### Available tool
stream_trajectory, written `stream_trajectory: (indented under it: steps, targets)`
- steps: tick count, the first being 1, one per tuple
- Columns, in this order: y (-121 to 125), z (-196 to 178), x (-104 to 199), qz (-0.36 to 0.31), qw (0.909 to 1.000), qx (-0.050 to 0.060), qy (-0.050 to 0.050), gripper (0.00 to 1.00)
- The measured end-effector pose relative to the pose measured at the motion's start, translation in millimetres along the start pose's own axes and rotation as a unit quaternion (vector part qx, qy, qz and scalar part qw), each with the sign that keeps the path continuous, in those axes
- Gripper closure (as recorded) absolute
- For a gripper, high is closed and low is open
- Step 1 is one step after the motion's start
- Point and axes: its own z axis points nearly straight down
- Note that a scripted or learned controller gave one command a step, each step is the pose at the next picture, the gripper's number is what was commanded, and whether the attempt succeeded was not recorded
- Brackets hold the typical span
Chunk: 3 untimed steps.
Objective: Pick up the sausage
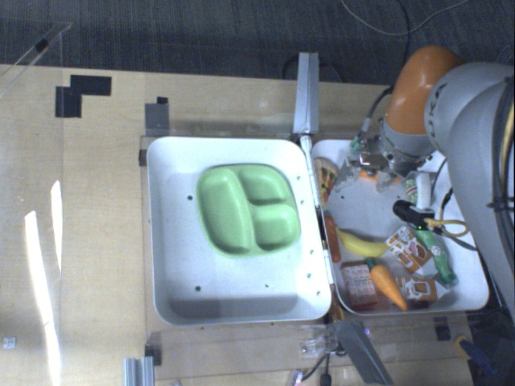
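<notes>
Sausage tucked along the right bin's left wall, claw up at the bin's top

Slim reddish sausage point(331, 237) lying lengthwise against the left wall of the right bin point(475, 296), centre-right of frame, just left of the banana point(360, 244) and above a red packet point(357, 283). Probably light, smooth and a touch slippery, likely firm enough for a pinch. Best taken across the middle of its narrow width, though the wall crowds one side. Claw point(372, 161) hovering at upper right over the bin's top edge, well apart from the sausage; opening impossible to tell, nothing seen in its grasp. Green tray point(248, 207) sitting in the left bin point(173, 296)
</notes>
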Motion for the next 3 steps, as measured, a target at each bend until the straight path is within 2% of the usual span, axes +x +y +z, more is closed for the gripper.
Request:
stream_trajectory:
  steps: [1, 2, 3]
  targets:
    - [3.6, -1.4, 6.5, 0.067, 0.9977, -0.008, 0.002, 0.0]
    - [7.3, -2.1, 11.5, 0.228, 0.9734, -0.015, 0.006, 0.0]
    - [10.7, -15.8, 14.4, 0.225, 0.9741, -0.022, 0.008, 1.0]
